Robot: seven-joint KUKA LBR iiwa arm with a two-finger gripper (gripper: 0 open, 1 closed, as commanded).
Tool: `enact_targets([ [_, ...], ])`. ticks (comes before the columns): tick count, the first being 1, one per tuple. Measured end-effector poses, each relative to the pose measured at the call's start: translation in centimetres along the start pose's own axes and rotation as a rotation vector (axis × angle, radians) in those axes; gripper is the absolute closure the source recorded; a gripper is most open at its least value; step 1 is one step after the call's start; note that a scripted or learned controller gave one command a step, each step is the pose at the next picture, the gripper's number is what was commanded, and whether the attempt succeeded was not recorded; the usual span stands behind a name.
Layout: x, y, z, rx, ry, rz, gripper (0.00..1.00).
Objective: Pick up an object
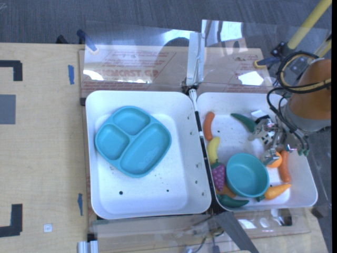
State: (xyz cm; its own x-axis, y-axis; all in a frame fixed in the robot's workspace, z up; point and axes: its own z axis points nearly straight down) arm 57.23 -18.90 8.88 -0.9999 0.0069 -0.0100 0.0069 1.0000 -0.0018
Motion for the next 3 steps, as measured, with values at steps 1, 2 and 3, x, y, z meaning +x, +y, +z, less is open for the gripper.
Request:
enact_targets([
  [1, 2.5, -1.2, 0.0, -0.001, 0.000, 0.066, 0.00],
  [2, 2.1, -1.1, -1.4, 0.002, -0.012, 0.064, 1.00],
  [3, -1.1, -3.3, 0.0, -0.001, 0.001, 0.393, 1.00],
])
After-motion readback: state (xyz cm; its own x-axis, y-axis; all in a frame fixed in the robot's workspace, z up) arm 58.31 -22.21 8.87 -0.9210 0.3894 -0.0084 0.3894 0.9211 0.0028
